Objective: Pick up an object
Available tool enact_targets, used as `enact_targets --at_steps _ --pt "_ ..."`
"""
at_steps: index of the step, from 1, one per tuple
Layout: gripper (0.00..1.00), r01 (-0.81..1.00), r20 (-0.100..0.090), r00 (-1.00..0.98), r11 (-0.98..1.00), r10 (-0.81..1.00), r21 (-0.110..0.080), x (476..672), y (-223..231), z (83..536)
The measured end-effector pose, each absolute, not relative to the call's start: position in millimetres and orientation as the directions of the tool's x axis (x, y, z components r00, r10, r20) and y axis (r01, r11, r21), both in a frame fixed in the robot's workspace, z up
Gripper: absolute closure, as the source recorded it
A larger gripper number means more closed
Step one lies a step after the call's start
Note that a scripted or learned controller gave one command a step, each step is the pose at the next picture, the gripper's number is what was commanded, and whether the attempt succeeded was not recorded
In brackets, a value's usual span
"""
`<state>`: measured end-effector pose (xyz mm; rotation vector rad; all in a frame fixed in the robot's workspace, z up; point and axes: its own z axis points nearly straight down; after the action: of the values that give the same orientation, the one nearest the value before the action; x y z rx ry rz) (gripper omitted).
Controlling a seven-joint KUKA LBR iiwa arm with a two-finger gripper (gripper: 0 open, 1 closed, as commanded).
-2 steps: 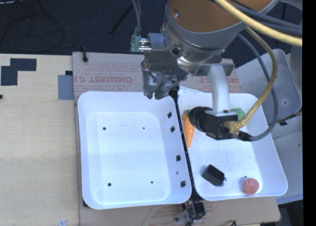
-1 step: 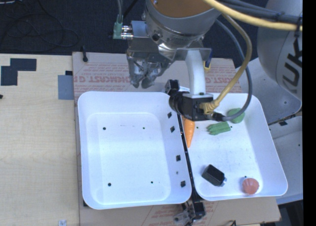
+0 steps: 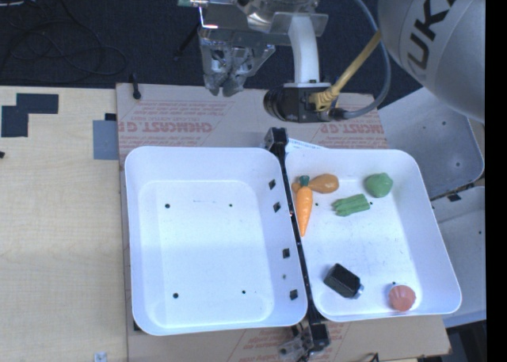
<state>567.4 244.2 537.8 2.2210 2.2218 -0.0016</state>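
Observation:
My gripper (image 3: 225, 85) hangs high above the bench, beyond the far edge of the left bin (image 3: 150, 164), with its fingers close together and nothing between them. The right bin (image 3: 432, 226) holds an orange carrot (image 3: 303, 207) along its left wall, a small orange piece (image 3: 324, 184) beside the carrot's top, a long green piece (image 3: 351, 205), a round green piece (image 3: 379, 184), a black block (image 3: 342, 280) and a pinkish round piece (image 3: 402, 298) in the near right corner. None of them is near the gripper.
A black divider (image 3: 287, 226) runs between the two bins. Both bins rest on a brown cardboard sheet (image 3: 170, 119). The arm's grey body (image 3: 436, 20) looms at the upper right, with cables and a round black fitting (image 3: 297, 104) behind the bins.

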Motion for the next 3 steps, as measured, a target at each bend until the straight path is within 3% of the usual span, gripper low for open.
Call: enact_targets --at_steps 3 --pt "1.0 1.0 -0.002 0.002 -0.002 1.0 -0.005 556.2 242.4 536.9"
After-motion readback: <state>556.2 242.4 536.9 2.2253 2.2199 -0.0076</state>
